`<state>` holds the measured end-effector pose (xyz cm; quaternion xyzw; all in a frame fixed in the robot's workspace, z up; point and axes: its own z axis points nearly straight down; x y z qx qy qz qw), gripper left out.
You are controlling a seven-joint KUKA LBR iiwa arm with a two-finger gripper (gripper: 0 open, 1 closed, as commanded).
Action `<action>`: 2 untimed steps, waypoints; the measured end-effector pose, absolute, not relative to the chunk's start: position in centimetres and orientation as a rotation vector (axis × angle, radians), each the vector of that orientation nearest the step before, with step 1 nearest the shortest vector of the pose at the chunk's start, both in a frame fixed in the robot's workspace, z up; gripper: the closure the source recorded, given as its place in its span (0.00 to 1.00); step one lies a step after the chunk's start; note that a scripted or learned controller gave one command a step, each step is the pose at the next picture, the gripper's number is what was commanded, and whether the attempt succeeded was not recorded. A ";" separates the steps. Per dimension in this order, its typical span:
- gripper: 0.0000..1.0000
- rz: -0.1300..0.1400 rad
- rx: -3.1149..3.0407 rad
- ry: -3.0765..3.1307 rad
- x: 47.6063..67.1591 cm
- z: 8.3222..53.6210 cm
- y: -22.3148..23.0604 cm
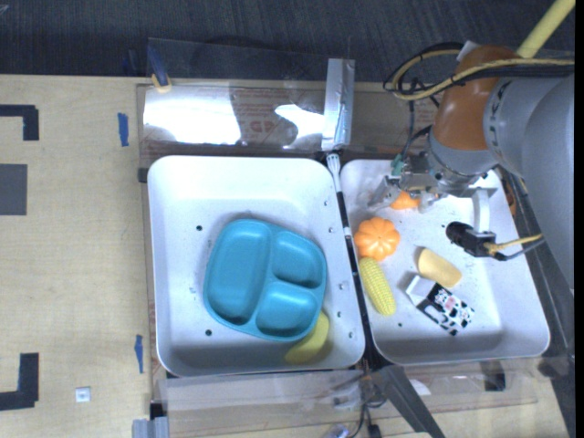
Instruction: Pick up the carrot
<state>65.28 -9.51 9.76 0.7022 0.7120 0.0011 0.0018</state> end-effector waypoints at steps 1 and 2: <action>0.00 0.002 2.234 2.207 58.5 14.5 -11.2; 0.00 0.040 2.180 2.215 57.7 12.0 -10.1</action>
